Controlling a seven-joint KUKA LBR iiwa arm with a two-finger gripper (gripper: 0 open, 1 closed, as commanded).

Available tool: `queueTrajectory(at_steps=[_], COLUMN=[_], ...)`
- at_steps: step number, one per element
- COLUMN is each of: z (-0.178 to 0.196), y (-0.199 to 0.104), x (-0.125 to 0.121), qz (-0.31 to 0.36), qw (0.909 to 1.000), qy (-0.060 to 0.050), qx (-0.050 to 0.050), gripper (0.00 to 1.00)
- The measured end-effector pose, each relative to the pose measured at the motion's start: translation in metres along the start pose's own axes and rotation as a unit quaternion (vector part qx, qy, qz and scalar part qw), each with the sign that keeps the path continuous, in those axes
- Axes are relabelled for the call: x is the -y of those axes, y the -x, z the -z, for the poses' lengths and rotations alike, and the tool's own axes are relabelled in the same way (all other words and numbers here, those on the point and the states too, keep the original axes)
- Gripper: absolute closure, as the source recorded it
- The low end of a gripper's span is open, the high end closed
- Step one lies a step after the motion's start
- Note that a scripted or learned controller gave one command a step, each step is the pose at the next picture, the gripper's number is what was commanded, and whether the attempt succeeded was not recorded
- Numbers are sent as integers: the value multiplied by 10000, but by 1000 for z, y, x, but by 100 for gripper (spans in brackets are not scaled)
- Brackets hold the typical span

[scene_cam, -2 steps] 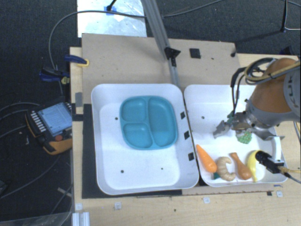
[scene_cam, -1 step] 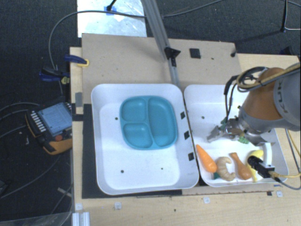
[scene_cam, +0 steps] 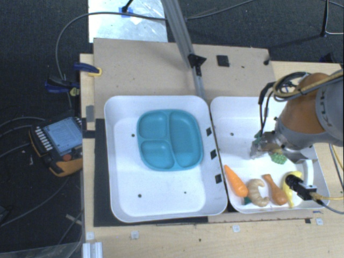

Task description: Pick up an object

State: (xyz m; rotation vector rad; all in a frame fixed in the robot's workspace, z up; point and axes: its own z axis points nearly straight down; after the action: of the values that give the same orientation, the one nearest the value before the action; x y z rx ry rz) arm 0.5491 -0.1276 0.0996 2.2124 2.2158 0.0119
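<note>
A counter (scene_cam: 161, 58) carrying two white bins is seen above dark carpet. The tool (scene_cam: 262, 147) is lowered into the right bin (scene_cam: 231, 117); its state cannot be told. A green object (scene_cam: 278, 157) lies just beside it, a carrot (scene_cam: 235, 180) nearer. The green piece could be nudged aside if the descent is off-centre.

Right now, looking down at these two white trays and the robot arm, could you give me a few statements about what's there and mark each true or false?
1. The blue divided plate lies in the left bin. True.
2. The carrot lies on the blue plate. False: it lies in the right bin, near its front.
3. The arm reaches over the right bin. True.
4. The gripper hangs above the left bin. False: it is over the right bin, beside a small green item.
</note>
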Motion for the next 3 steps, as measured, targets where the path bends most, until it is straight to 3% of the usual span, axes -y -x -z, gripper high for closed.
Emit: queueTrajectory(at_steps=[1,3], z=[64,159], y=[0,4], x=[-3,1], qz=[16,20], qw=[10000,10000], qy=[-33,-30], qx=[-3,-3], gripper=[100,100])
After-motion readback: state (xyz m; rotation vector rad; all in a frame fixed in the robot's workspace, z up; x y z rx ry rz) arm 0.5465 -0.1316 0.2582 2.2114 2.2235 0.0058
